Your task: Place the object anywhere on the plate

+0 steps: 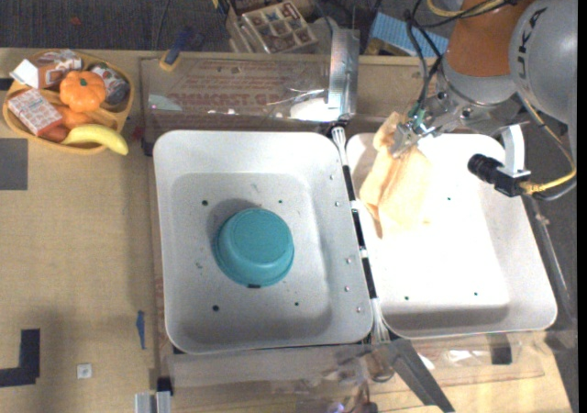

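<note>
The gripper (410, 129) held up a pale cloth (396, 184), apparently pinched, over the right bin (495, 283); a teal plate (255, 246) sat in the left bin (183, 182).

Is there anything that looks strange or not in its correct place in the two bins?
Yes. A pale orange cloth hangs crumpled from the gripper over the right bin, draped across its left rim, away from the teal plate.

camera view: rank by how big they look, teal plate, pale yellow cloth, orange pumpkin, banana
Largest to smallest as they look:
1. teal plate
2. pale yellow cloth, hanging from the gripper and nearer the camera, so this rank is unsure
3. banana and orange pumpkin, too alike to rank
</note>
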Controlling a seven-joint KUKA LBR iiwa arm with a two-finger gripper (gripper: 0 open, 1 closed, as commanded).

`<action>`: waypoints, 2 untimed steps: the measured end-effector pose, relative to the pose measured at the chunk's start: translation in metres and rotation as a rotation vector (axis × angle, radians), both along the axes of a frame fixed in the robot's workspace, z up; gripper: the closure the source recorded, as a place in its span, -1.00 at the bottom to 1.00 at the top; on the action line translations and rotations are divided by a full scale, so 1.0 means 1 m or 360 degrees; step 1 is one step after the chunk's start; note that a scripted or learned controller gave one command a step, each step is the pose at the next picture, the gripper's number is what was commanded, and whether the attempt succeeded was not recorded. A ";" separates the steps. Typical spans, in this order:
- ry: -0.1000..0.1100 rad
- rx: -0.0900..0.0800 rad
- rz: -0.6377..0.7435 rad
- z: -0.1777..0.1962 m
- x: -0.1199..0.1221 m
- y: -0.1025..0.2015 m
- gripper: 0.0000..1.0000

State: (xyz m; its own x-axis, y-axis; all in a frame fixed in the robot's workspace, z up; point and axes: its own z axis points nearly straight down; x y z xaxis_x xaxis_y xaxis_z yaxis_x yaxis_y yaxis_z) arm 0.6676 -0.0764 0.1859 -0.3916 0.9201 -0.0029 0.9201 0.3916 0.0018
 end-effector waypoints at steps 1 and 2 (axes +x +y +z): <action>-0.0003 0.0001 0.0002 0.040 0.001 0.000 1.00; 0.0002 0.0002 0.0635 0.051 -0.027 0.040 1.00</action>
